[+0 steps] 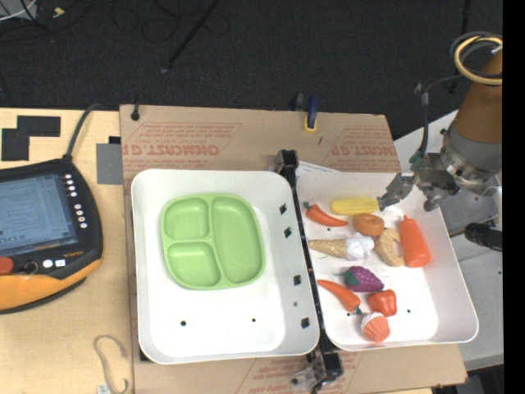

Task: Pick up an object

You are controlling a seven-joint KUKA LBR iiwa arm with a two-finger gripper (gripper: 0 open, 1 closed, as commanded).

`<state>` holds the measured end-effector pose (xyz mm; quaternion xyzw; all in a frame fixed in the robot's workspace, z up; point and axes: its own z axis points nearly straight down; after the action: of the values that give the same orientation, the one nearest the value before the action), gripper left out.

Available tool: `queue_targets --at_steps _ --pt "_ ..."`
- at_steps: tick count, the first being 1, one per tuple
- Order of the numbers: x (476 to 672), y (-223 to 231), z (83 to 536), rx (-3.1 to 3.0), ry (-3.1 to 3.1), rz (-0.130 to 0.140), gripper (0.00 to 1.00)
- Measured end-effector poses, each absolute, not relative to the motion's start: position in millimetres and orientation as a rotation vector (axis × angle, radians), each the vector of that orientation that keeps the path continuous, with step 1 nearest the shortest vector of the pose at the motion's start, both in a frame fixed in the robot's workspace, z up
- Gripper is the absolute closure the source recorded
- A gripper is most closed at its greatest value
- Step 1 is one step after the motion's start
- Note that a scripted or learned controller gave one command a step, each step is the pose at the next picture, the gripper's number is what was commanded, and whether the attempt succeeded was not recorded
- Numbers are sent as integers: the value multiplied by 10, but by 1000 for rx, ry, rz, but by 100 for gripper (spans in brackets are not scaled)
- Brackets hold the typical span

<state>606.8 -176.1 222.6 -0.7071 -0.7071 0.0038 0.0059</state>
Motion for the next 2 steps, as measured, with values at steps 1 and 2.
queue_targets --at_steps 1,2 --pt "6094 -1765 2298 -2220 -2222 1 0" --pt "6098 -1700 1843 -2215 -2219 5 0"
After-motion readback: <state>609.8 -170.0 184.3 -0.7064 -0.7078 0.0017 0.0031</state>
